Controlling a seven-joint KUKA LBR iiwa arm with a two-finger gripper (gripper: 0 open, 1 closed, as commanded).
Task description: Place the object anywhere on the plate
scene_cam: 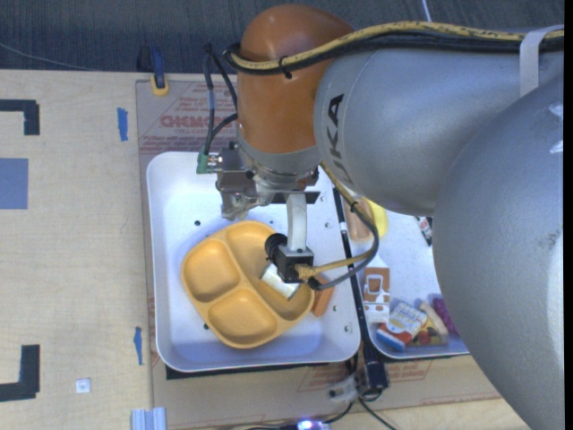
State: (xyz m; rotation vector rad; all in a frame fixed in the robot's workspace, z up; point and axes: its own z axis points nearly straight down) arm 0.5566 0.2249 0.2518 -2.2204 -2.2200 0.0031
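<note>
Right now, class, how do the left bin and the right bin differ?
The left bin holds one large yellow plate; the right bin holds several small colourful things. The left bin shows almost whole; the arm hides much of the right bin. Both are white, shallow and set side by side.

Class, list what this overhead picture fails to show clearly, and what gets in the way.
1. The right bin: mostly covered by the arm, camera view.
2. The plate: its right side hidden under the arm, camera view.
3. The small colourful things in the right bin: partly covered, too small to identify, camera view.
</note>
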